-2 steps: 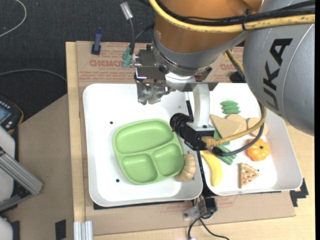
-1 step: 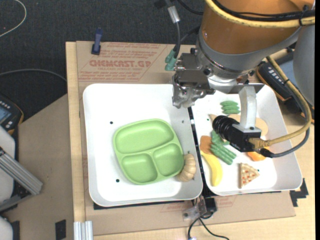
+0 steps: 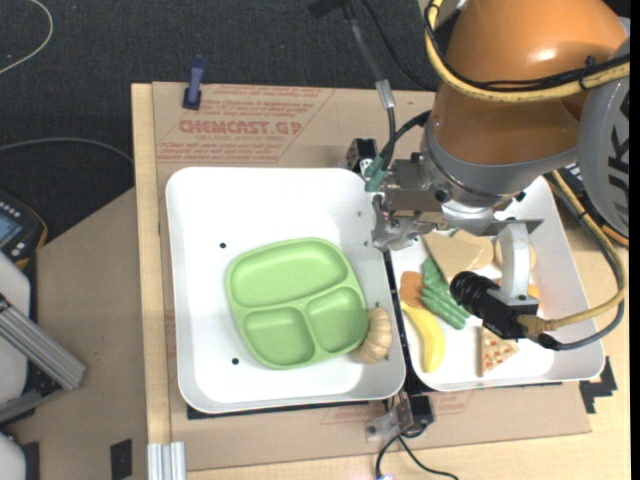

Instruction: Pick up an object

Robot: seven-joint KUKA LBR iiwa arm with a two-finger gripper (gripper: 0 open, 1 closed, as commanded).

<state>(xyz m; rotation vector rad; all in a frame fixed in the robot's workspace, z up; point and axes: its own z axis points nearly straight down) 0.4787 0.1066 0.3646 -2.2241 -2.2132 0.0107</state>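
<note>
At the bench's far left corner you see a small blue clip (image 3: 194, 84) lying on the brown cardboard sheet (image 3: 250, 128) with red lettering that covers the bench top. To its right sits the left shallow white bin (image 3: 195, 268), and in it a light green plastic plate with three compartments (image 3: 295, 303), lying flat towards the bin's near right side. A small beige lumpy toy food piece (image 3: 377, 336) rests against the plate's near right corner, close to the bin's right wall. Across the divide, in the right shallow white bin (image 3: 570, 358), the task's things crowd the left half: a small orange toy piece (image 3: 411, 286) near the left wall, a bunch of green toy bean pods (image 3: 440, 295) just beside it, a yellow toy banana (image 3: 429, 338) running towards the near edge, and a triangular toy pizza slice (image 3: 495, 351) further right near the near edge. The grey arm with its orange band (image 3: 520, 58) hangs over this bin's far half, and the gripper (image 3: 455, 218) sits beneath the wrist above the toys; you cannot tell from here how wide it is or whether it has hold of anything.
</note>
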